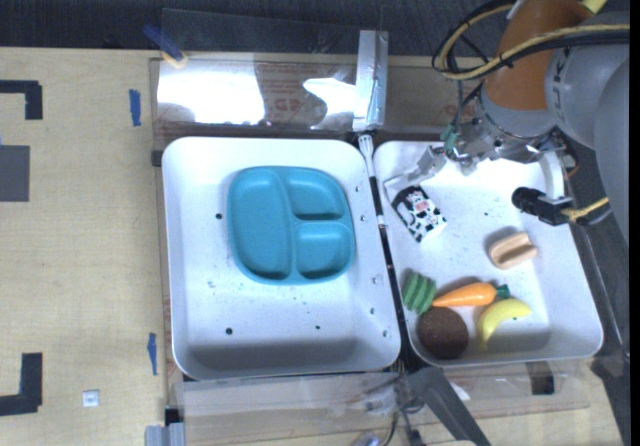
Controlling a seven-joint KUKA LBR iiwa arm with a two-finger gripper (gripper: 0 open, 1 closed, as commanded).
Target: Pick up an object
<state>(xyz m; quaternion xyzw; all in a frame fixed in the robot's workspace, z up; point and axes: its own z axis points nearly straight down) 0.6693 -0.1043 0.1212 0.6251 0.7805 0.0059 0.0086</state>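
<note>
Blue plate (292, 223) alone in left bin (190, 314)

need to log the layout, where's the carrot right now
In the camera view the carrot lies in the right bin, near its front edge, between the green toy and the banana, just behind the brown ball.

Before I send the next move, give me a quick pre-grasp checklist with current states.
1. Tool over the right bin: ok.
2. Tool near a target: ok, the black-and-white cow toy lies just below it.
3. Object in the tool: not ok, nothing seen held.
4. Finger opening: cannot tell.
5. Cow toy apart from the hot dog and carrot: ok.
6. Blue divided plate sits in the left bin: ok.
</note>
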